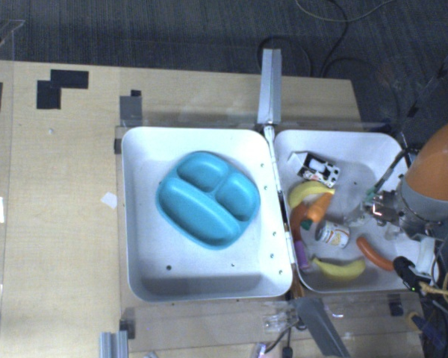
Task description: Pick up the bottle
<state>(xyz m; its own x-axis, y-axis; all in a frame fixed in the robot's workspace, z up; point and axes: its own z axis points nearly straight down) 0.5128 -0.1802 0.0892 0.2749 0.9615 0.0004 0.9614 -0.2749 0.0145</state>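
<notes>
My gripper [373, 209] is hovering over the right bin [358, 142], grip state unclear. The bottle [315, 213] is lying near the bin's left wall, orange cap angling toward the far-right corner, between two bananas [308, 192].

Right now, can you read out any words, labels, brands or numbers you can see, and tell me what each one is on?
No text is readable.
Bottle: white label, print too blurred to read.
Black-and-white pack at the back of the right bin: markings too small to read.
Blue divided plate in the left bin: no markings visible.
</notes>
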